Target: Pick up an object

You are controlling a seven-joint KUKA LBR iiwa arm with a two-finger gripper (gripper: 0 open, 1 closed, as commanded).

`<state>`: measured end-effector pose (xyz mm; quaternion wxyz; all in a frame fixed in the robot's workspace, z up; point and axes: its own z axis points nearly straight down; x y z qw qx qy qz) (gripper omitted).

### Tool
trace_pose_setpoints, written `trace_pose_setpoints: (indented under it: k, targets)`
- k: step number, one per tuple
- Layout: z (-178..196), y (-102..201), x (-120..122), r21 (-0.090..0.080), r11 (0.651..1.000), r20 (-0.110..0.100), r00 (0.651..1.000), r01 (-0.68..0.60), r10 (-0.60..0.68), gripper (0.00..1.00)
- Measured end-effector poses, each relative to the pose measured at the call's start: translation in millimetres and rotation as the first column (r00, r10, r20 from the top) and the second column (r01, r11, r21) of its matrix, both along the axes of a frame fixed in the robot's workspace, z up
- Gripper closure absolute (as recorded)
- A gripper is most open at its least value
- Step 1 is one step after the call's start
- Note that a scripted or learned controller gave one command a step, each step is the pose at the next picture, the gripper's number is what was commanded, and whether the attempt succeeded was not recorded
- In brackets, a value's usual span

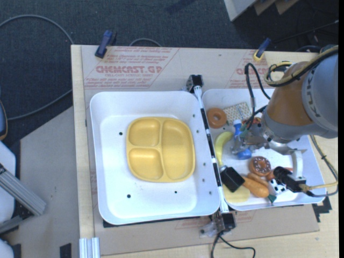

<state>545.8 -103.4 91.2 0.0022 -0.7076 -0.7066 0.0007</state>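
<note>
The right bin point(317, 165) holds several toy foods: a brown donut point(217, 117), a yellow banana point(221, 144), a sprinkled chocolate donut point(261, 165), a black block point(231, 178), an orange carrot point(257, 186) and a black-and-white cow point(276, 187). My gripper point(240, 142) is low in this bin, just right of the banana and above the chocolate donut. A small blue object point(242, 153) lies right at the gripper's tip, partly hidden by it. Whether it is held is unclear.
The left bin point(102, 160) carries a yellow divided plate point(160, 148). A patterned flat piece point(237, 112) lies at the back of the right bin. The orange-banded arm point(290, 104) covers the right bin's far right side. A black divider clip point(194, 81) sits between the bins.
</note>
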Motion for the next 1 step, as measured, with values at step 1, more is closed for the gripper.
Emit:
trace_pose_setpoints:
  k: [1]
  targets:
    - [93.0, 78.2, 56.8, -0.001, 1.0, 0.005, 1.0, -0.004, 0.004, 1.0]
